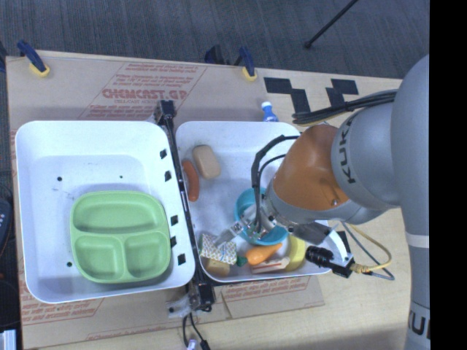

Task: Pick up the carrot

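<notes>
Bench (87, 79): brown cardboard surface printed with red lettering, with a black-and-white marker pattern (310, 90) near its far right edge. Clamps: one yellow-and-blue clamp (33, 59) at the far left corner, one more (246, 62) at the far edge near the middle. Lying directly on it: left bin (44, 144), white and shallow; right bin (233, 133), white and shallow, just beside the left one.

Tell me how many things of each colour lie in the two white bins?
Green: 1, the tray
Orange: 1, the carrot
Red-orange: 1, the sausage
Tan: 1, the bread
Yellow: 1, the banana
Blue: 1, the cup
Patterned: 1, the packet
Total: 7
</notes>
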